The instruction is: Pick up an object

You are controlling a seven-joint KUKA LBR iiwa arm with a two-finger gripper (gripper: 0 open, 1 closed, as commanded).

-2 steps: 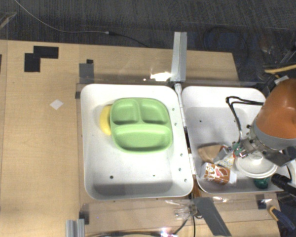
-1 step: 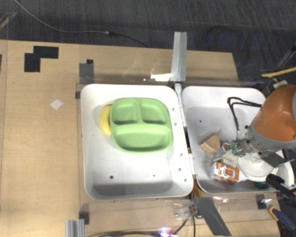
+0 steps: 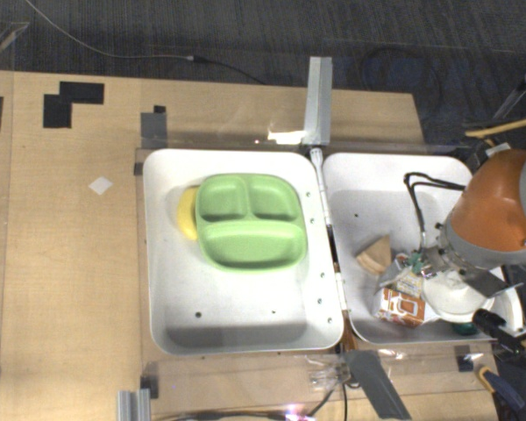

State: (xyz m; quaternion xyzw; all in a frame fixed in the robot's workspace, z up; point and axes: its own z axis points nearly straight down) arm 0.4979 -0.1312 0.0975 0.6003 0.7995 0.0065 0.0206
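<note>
— So, how wide is the end effector (image 3: 421, 266) standing?

— I cannot tell; its tip is low in the right bin (image 3: 368, 187), buried in clutter under the orange band of the arm (image 3: 500, 213). It sits just above an orange-and-white packet (image 3: 400, 306), apparently touching it, though whether anything is gripped I cannot tell.

— What lies around it?

— One tan wedge-shaped block (image 3: 375, 254) just to its left, one white rounded object (image 3: 451, 295) just to its right, one small teal thing (image 3: 464, 328) beyond that.

— And further off?

— Well to its left, in the left bin (image 3: 219, 323), one green divided tray (image 3: 248, 220), with one yellow object (image 3: 187, 213) touching the tray's far side. Two bins on the desk (image 3: 61, 261).
</note>
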